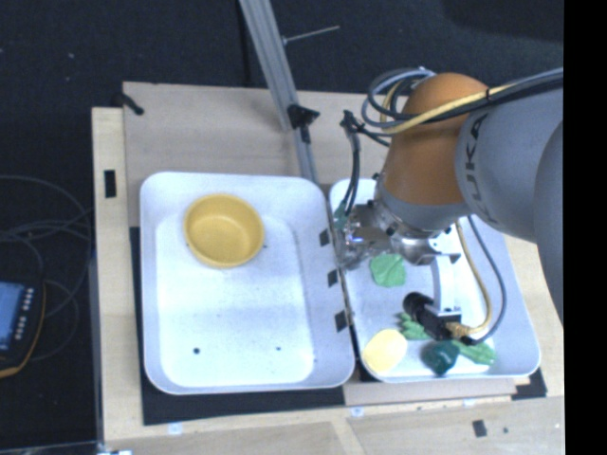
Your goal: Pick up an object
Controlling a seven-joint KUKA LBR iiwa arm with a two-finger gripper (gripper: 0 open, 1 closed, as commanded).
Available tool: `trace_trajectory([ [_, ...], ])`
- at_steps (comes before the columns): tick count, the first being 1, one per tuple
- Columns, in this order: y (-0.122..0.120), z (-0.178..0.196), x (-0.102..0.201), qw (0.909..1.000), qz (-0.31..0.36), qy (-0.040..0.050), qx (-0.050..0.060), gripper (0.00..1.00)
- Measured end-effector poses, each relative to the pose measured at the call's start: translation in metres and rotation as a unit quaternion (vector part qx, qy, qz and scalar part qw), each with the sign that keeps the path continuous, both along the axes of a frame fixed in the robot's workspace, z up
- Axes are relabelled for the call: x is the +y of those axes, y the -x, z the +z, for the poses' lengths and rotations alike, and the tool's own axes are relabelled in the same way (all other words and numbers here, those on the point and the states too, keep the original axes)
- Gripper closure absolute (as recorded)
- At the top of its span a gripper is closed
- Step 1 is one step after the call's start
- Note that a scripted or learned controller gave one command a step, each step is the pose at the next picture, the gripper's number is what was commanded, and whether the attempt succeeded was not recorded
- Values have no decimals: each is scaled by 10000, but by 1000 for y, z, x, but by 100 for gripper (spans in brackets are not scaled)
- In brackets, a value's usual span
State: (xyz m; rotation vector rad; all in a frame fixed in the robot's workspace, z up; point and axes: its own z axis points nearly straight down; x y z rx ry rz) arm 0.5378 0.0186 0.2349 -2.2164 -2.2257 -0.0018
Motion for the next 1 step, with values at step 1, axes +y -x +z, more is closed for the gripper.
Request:
trace_trajectory([
  [1,17,6,39,10000,-4,0,-3,100],
])
